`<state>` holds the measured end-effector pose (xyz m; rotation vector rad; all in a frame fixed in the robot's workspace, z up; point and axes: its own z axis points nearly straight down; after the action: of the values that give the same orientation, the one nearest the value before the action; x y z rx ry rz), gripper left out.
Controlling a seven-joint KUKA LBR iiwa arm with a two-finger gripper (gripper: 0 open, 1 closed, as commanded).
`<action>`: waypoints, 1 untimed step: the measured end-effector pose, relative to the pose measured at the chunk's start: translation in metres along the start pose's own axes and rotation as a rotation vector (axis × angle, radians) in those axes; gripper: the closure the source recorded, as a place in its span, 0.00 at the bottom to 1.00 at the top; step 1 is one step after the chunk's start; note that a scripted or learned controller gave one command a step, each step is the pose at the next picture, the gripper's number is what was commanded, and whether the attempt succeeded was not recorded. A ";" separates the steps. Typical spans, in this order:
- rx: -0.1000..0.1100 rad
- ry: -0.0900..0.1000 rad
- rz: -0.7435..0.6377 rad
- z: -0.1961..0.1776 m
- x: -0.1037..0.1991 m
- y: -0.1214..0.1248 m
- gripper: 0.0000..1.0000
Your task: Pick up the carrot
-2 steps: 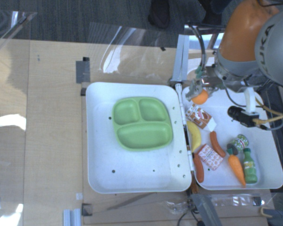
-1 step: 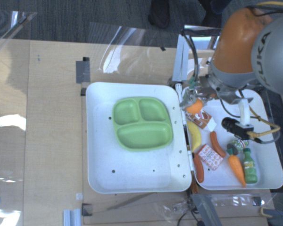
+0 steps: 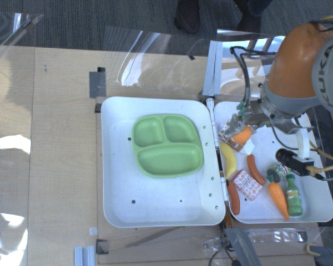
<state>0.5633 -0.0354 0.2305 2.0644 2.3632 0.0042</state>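
A wooden bench is seen from above at a slant, with two shallow white bins set side by side on it. The left bin (image 3: pixel 116 193) takes up the centre of the frame, and a green divided plate (image 3: pixel 167 144) with three compartments lies in its upper half. The right bin (image 3: pixel 316 209) sits at the lower right of the frame and holds a scatter of small items.

The arm (image 3: pixel 305 54), grey with a large orange section, enters from the upper right of the frame and is bent down over the upper part of the right bin. Its gripper (image 3: pixel 238 127) is placed low over the bin's upper left corner, amid cables and a small orange item (image 3: pixel 243 136) with a crinkled wrapper just beside it. How far the gripper is open, and whether anything is held in it, cannot be told from this angle.

The carrot (image 3: pixel 277 198) lies in the lower right part of the right bin, its leafy end toward the top of the frame and its tip toward the bottom, well apart from the gripper. A green bottle (image 3: pixel 293 195) lies just to its right. To its left are found a red-and-white packet (image 3: pixel 248 184), an orange-red sausage (image 3: pixel 256 169), a yellow banana (image 3: pixel 228 158) and a second sausage (image 3: pixel 233 197) near the bin's left wall.
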 end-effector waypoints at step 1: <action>-0.005 0.000 -0.003 -0.011 0.001 0.002 1.00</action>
<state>0.5651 -0.0340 0.2414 2.0584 2.3638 0.0106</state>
